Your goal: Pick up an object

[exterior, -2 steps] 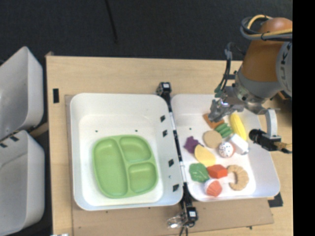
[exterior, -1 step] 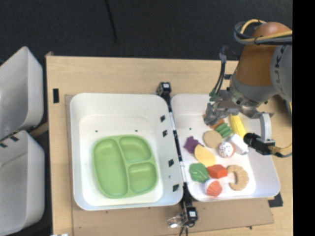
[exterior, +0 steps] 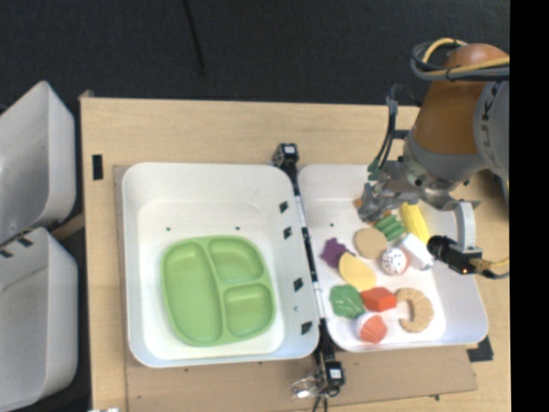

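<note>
The gripper, grip state unclear, hangs over the right bin's toys; the green tray lies left.

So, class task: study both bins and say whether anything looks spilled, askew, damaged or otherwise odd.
Nothing stands out. The green divided tray lies flat in the left bin, slightly turned. The toy food, such as the corn cob and croissant, sits clustered inside the right bin, below the gripper. Nothing is spilled onto the bench.
</note>
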Tool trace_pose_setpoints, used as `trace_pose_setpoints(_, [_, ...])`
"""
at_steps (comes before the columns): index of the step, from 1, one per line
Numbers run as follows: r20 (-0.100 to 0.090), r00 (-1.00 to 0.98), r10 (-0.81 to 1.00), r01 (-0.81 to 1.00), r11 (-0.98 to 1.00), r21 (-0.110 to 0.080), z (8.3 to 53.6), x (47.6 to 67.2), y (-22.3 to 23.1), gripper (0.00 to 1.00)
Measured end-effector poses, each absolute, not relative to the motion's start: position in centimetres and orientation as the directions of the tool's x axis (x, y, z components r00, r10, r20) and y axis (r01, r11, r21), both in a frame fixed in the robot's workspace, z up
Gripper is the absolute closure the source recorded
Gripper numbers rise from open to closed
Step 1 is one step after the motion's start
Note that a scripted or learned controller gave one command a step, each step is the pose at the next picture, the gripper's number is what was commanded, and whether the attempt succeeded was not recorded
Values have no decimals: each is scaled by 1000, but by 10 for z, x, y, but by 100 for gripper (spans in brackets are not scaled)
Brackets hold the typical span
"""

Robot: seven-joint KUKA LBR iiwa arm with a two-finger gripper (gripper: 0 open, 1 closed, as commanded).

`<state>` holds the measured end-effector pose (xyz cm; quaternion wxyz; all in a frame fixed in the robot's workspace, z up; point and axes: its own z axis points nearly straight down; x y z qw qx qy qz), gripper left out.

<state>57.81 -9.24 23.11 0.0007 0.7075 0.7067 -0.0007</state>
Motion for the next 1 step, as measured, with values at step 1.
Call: trace_pose_setpoints(1, [0,-2,1000,1000,2,2,250,582,-90,100])
